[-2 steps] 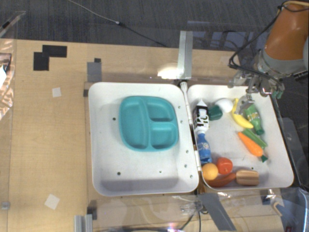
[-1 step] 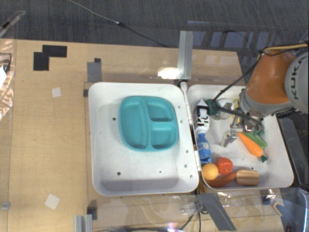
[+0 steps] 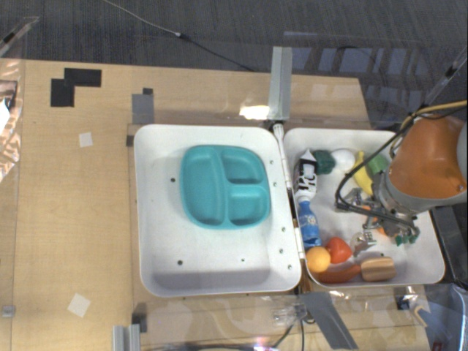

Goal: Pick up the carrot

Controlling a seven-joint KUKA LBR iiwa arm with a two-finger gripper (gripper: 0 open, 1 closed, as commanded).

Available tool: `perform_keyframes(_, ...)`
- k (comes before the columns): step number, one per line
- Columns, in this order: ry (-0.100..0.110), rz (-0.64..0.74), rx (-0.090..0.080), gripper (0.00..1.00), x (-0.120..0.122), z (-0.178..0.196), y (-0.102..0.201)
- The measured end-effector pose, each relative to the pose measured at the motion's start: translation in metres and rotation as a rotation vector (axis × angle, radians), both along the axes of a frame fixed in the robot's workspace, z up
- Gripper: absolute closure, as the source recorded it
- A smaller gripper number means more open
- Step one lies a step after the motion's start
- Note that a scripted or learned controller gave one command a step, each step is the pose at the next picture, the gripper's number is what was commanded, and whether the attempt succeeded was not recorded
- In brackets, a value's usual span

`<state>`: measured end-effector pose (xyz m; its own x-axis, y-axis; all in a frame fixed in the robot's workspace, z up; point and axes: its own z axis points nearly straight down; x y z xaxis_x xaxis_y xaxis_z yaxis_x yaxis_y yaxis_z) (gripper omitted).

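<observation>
- Orange-red and long, the carrot (image 3: 341, 273) lies along the near wall of the right bin (image 3: 437, 269), touching a tomato (image 3: 338, 250), an orange fruit (image 3: 318, 259) and a wooden block (image 3: 377, 269).
- I have the gripper (image 3: 369, 234) hovering just above that cluster, so I judge this the approach step.
- I cannot tell whether the fingers are spread or closed.
- Next I need a descent onto the carrot's bare middle, clear of its neighbours.

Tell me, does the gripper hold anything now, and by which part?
It cannot be told. The gripper hangs over the right bin, above the toy food, and nothing is seen between its fingers.
</observation>
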<state>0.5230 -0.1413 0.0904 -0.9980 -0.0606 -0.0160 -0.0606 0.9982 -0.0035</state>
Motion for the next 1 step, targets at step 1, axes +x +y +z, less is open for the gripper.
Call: perform_keyframes(1,-0.009,0.007,-0.002,1.00,0.0040,0.0134,0.0011)
